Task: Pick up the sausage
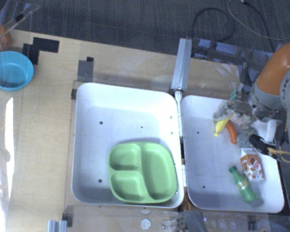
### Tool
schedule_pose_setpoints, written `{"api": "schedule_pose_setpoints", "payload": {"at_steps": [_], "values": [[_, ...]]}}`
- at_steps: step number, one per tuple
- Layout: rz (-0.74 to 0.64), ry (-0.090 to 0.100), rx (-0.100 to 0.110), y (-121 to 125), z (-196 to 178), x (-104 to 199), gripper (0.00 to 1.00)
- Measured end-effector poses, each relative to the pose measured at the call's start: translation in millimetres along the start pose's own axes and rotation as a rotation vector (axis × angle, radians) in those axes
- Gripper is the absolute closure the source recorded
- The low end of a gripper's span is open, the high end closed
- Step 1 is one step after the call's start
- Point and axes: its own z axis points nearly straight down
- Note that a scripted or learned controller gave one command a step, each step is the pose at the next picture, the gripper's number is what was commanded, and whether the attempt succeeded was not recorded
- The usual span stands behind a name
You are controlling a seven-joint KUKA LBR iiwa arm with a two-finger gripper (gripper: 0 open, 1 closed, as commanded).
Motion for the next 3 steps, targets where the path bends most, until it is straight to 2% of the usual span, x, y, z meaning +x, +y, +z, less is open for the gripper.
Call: {"api": "schedule_pose_setpoints", "payload": {"at_steps": [1, 2, 3], "values": [[-0.008, 0.001, 0.000, 1, -12, 4, 1.00], [-0.011, 0.010, 0.008, 0, -11, 9, 0.00], [-0.126, -0.008, 0.007, -8, 7, 24, 0.00]]}}
